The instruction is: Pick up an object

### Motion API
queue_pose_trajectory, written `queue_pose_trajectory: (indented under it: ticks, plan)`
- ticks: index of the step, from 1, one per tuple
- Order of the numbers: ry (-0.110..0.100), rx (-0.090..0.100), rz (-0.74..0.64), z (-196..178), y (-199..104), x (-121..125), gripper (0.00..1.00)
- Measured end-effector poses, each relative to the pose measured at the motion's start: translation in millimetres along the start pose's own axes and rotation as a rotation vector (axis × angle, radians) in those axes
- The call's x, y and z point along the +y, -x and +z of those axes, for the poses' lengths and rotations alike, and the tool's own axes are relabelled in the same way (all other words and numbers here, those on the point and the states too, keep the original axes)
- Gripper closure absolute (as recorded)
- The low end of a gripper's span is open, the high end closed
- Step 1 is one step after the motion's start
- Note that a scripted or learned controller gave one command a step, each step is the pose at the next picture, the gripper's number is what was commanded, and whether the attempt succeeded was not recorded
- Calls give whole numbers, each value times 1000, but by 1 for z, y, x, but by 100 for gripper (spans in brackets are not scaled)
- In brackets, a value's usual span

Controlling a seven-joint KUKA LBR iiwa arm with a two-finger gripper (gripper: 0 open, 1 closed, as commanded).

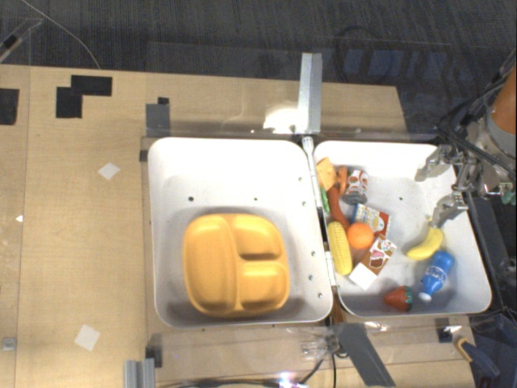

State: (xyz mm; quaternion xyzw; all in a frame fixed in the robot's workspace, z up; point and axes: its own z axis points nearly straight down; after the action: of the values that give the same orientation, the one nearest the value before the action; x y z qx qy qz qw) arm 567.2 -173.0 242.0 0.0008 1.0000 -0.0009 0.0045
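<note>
Evidently the gripper (443, 186) hangs at the three o'clock edge of the right bin (404, 153), its two metal fingers (447, 208) spread apart with nothing between them. Nearest, toward its six o'clock, lies the banana (425, 245), touching the blue bottle (434, 276) at five o'clock of the bin. The banana looks like a light, hard plastic toy, smooth and likely slippery; pinching across its thick middle seems safest. At the bin's nine o'clock side crowd the corn (340, 247), orange (360, 236) and cartons, harder to separate. The left bin (210, 160) holds a yellow tray (235, 261)
</note>
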Motion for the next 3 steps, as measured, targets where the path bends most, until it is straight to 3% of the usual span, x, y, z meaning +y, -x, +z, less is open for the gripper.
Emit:
queue_pose_trajectory:
  ticks: [1,2,3]
  plan:
    - [0,-2,116,1,60,-3,0]
    - [0,-5,194,142,93,23,0]
    - [1,20,466,155,93,14,0]
